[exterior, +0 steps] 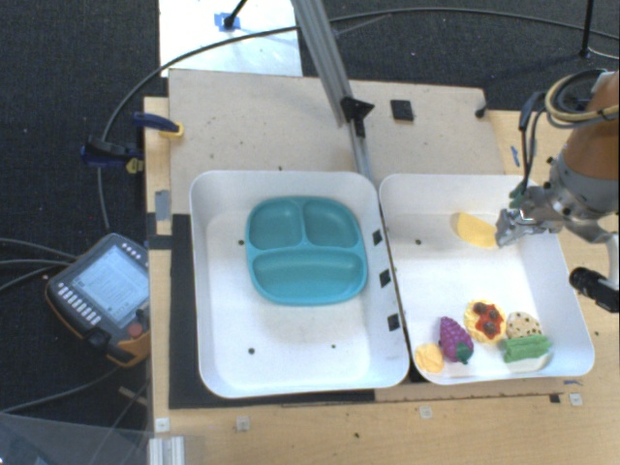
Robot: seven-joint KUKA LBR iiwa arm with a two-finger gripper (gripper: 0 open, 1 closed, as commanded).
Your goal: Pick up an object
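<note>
Black mat (184, 298) underlies white bins (291, 376); fingers (511, 229) state unclear beside yellow piece (475, 229).

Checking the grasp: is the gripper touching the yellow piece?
Cannot tell. In the camera view the gripper meets the yellow piece edge-on, hiding any gap.

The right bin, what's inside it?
The right bin holds a yellow piece beside the gripper, plus toy grapes, a pizza slice, a sandwich and a small orange piece.
</note>
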